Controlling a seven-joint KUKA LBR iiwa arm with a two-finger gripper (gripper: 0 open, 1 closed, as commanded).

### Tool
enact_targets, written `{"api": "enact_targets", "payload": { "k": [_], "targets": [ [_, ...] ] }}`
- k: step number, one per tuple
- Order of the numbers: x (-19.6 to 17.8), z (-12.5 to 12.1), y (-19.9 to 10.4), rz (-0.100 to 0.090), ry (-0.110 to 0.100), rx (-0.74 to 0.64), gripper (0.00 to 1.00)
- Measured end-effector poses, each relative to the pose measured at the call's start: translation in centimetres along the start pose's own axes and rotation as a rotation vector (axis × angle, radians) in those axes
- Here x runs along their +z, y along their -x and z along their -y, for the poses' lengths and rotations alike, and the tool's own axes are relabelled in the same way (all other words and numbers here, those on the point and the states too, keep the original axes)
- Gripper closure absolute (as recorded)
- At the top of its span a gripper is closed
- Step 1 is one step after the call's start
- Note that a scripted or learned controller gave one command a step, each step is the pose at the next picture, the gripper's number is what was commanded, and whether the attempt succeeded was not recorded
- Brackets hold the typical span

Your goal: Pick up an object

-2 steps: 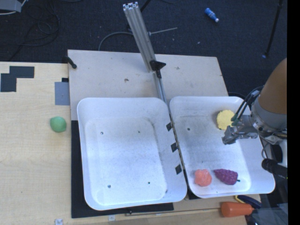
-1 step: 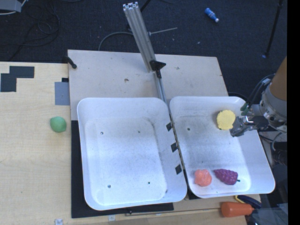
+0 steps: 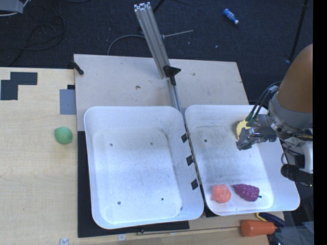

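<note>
My gripper (image 3: pixel 246 140) hangs over the right side of the right bin (image 3: pixel 219 121), reaching in from the right. A yellow object (image 3: pixel 240 127) sits just above and beside its fingertips, partly hidden by them; whether it is between the fingers is unclear. Near the front of the right bin lie an orange-pink fruit (image 3: pixel 221 193) and a purple bunch of grapes (image 3: pixel 247 191), side by side and well below the gripper.
The left bin (image 3: pixel 133 167) stands beside the right one, with a row of black clips along the divide. A green ball (image 3: pixel 63 135) lies on the wooden bench at left. An orange object (image 3: pixel 258 227) rests off the bin's front edge. A metal bar slants in from the top.
</note>
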State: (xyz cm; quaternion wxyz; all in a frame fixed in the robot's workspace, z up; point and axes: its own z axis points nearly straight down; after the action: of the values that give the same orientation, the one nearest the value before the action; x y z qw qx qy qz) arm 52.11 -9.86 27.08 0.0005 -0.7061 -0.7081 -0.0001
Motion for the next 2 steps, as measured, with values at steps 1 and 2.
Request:
{"api": "enact_targets", "payload": {
  "k": [1, 2],
  "targets": [
    [1.8, -0.3, -5.4, 0.000, -0.001, -0.001, 1.00],
    [1.8, 0.0, -10.0, 0.000, 0.000, 0.000, 1.00]
  ]
}}
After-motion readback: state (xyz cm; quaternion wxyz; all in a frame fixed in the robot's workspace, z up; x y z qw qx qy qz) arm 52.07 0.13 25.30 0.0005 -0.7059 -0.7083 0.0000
